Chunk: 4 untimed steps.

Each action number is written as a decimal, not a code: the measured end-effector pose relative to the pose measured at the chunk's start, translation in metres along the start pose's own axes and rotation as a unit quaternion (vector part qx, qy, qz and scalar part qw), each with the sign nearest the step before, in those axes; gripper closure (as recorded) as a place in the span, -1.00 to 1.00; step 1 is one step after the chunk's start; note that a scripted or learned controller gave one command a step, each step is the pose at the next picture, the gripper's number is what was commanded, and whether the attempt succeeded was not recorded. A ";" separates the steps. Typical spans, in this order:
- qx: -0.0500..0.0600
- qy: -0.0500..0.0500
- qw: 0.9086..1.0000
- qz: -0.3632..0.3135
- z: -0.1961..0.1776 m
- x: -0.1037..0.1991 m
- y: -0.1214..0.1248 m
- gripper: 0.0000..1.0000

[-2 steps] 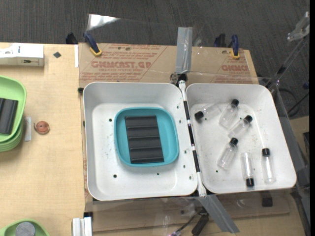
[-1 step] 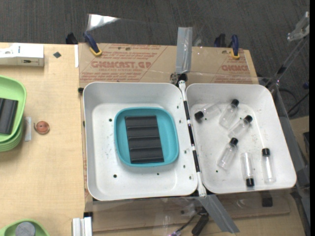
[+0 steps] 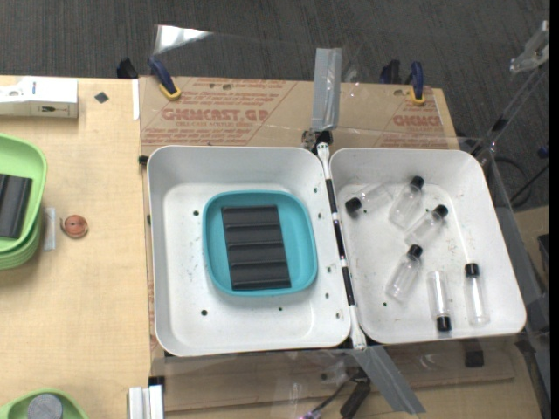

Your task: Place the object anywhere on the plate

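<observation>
1. Two shallow white bins sit side by side on the tabletop (image 3: 79,321); left bin (image 3: 175,234), right bin (image 3: 489,234), touching along the middle seam.
2. Left bin holds a teal plate (image 3: 214,251), roughly centred, square with rounded corners.
3. A black ribbed rectangular block (image 3: 255,247) lies flat on the plate, long side running top to bottom.
4. Right bin holds six clear vials with black caps, all lying on their sides.
5. Vial one (image 3: 367,199) is near the upper left of the right bin, cap toward the seam.
6. Vial two (image 3: 407,201) is just beside it, tilted, cap up.
7. Vial three (image 3: 428,223) lies close under vial two, cap pointing up-right; touching or not, cannot tell.
8. Vial four (image 3: 404,273) sits mid-bin, tilted, cap at top.
9. Vial five (image 3: 438,299) is near the lower edge, cap at bottom.
10. Vial six (image 3: 474,293) is just beside vial five, cap at top.
11. None of the vials is on the plate; all are in the other bin, well apart from it.
12. Jaws: state cannot be told from this view.
13. Cardboard sheet (image 3: 227,112) with red print lies behind the bins, held by clamps.
14. Green tray (image 3: 26,160) at the left edge; small round copper-coloured piece (image 3: 75,226) just beside it.
15. White box (image 3: 39,99) at upper left.
</observation>
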State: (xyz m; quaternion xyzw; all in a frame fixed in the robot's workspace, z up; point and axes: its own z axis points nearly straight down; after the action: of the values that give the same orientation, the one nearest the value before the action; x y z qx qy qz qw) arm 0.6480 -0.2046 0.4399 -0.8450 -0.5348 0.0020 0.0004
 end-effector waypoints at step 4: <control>0.000 0.000 1.000 0.000 0.000 0.000 0.000 -1.00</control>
State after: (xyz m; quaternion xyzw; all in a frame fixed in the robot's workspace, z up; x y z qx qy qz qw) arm 0.6480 -0.2046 0.4399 -0.8450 -0.5348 0.0020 0.0004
